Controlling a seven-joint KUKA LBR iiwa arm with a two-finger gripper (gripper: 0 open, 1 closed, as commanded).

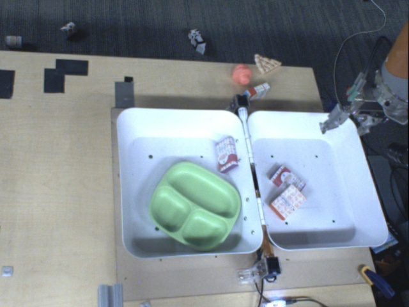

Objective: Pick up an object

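Two white bins (192, 121) are set side by side on a wooden bench. A green divided tray (195, 203) and a small carton (227, 153) lie in the left bin; two red-and-white packets (287, 194), print unreadable, lie in the right. The gripper (348, 119) hangs open over the right bin's far corner, holding nothing.

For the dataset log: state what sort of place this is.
Probably a robotics lab's grasping test bench: two white bins on a wooden bench, a robot arm at the right, and small objects scattered on carpet behind.

Grey arm (391, 98), orange band (397, 59) above wrist, metal-grey hand (348, 117).
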